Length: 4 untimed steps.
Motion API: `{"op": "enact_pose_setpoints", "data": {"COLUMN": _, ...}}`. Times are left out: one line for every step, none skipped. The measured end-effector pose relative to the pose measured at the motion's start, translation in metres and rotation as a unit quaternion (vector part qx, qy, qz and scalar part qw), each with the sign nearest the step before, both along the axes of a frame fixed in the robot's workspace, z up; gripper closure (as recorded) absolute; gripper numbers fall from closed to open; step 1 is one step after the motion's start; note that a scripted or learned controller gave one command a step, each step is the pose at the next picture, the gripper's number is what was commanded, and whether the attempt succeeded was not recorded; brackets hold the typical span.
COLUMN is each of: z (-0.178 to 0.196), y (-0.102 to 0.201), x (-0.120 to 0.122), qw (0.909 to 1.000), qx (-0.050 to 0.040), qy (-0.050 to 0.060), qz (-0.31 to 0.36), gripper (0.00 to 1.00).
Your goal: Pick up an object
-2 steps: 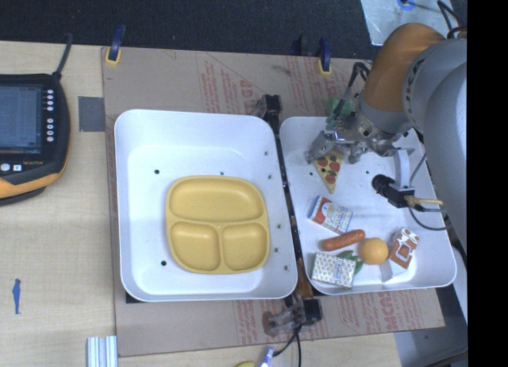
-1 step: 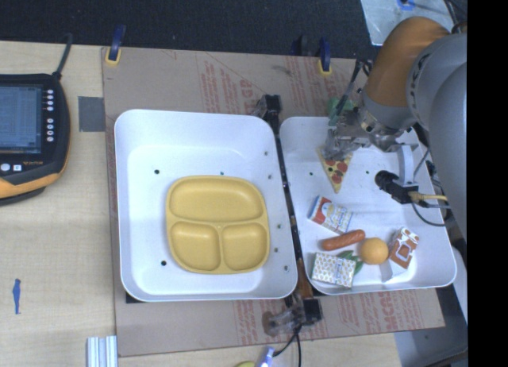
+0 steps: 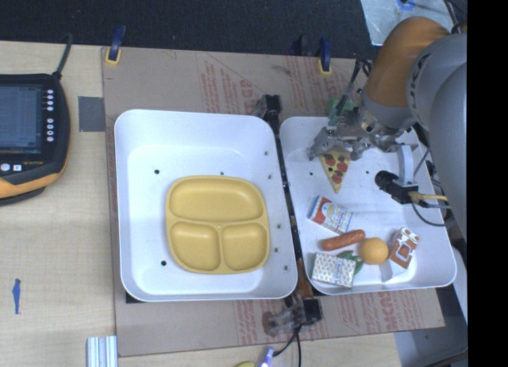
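Gripper point(image 3: 337, 148) sat right over the pizza slice point(image 3: 336, 169); couldn't tell if open or clamped. Looked light, flat, stiff plastic, probably slippery. Best pinched across the narrow edges.

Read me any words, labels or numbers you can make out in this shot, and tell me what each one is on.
No text here is legible.
Cardboard sheet: faint red repeated printing, too blurred to read.
Small cartons: printed labels, too small to read.
Handheld pendant: screen and buttons, nothing readable.
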<state>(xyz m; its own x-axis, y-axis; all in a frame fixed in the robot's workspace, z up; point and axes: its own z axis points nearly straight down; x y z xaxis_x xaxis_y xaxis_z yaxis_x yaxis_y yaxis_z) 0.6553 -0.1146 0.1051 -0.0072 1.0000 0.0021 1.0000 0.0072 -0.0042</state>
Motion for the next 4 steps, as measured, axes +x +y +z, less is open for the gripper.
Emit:
{"op": "enact_pose_setpoints", "data": {"z": -0.013, "y": -0.006, "x": 0.001, "qw": 1.0000, "qx": -0.0008, "qy": -0.001, "qz": -0.002, "gripper": 0.00}}
{"op": "enact_pose_setpoints", "data": {"z": -0.013, "y": -0.023, "x": 0.001, "qw": 1.0000, "qx": -0.0010, "qy": -0.002, "qz": -0.003, "gripper": 0.00}}
{"op": "enact_pose_setpoints", "data": {"z": -0.013, "y": -0.014, "x": 0.001, "qw": 1.0000, "qx": -0.0002, "qy": 0.000, "qz": -0.002, "gripper": 0.00}}
{"op": "enact_pose_setpoints", "data": {"z": -0.013, "y": -0.022, "x": 0.001, "qw": 1.0000, "qx": -0.0009, "qy": -0.002, "qz": -0.003, "gripper": 0.00}}
